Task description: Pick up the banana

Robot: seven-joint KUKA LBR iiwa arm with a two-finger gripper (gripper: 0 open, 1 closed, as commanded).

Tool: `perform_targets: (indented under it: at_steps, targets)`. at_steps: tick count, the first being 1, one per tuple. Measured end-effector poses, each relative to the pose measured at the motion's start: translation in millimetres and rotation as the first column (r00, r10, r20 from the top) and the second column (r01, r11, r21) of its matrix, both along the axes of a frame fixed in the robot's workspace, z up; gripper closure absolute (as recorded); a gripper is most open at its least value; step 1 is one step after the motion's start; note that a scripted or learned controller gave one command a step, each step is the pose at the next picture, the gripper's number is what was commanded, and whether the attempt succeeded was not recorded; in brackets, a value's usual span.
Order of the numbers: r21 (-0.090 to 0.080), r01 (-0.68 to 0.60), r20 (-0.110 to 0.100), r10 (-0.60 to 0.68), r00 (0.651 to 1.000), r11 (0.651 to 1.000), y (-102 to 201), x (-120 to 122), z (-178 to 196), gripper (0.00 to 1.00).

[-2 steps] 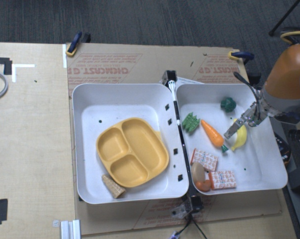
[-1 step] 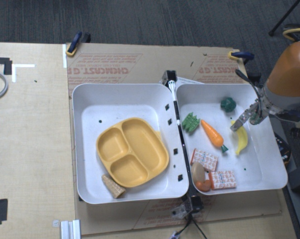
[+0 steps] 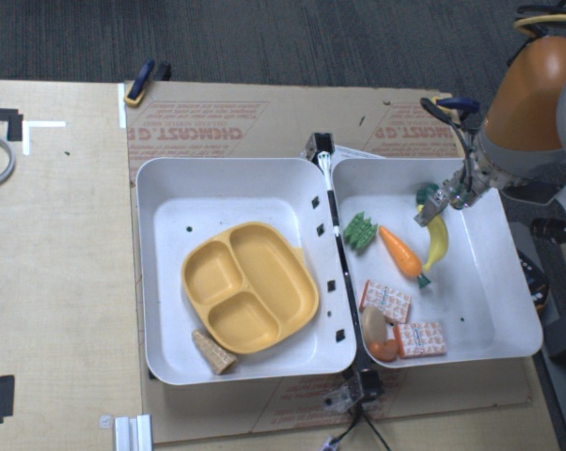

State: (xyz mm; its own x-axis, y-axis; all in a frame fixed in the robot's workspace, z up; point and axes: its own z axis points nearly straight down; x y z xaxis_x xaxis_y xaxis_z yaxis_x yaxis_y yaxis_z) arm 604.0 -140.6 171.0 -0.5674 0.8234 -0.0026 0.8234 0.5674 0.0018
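- Nearest the camera, at the front edge of the counter (image 3: 57, 346), a small black fitting (image 3: 358, 388) sits where the two bins meet.
- The left bin (image 3: 161, 280) holds a yellow divided plate (image 3: 250, 287) with three compartments; a tan, cork-like block (image 3: 213, 352) lies against its front-left edge.
- In the right bin (image 3: 495, 299), at the front, two red-and-white cartons (image 3: 386, 301) lie near each other, with a peach-coloured rounded fruit (image 3: 377, 334) between them, touching the lower carton (image 3: 420, 339).
- Behind these, an orange carrot (image 3: 400, 252) lies slantwise, and a green leafy item (image 3: 360, 232) sits beside the dividing wall.
- The banana (image 3: 437, 244) lies on the right bin's floor, just right of the carrot, its upper end under the gripper (image 3: 433, 207).
- The gripper is low over the banana's top end, reaching in from the right below the grey arm (image 3: 537, 83) with its orange band.
- Whether the fingers are apart or closed cannot be made out, nor whether they have any hold of the banana.
- A blue clip (image 3: 140, 83) rests at the far left corner of the cardboard sheet (image 3: 217, 125) beneath the bins.
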Motion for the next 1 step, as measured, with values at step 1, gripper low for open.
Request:
perform_targets:
  at_steps: [1]
  targets:
    - [0.001,0.038,-0.002,-0.038,0.999,0.999,55.6,-69.1,34.2,1.00]
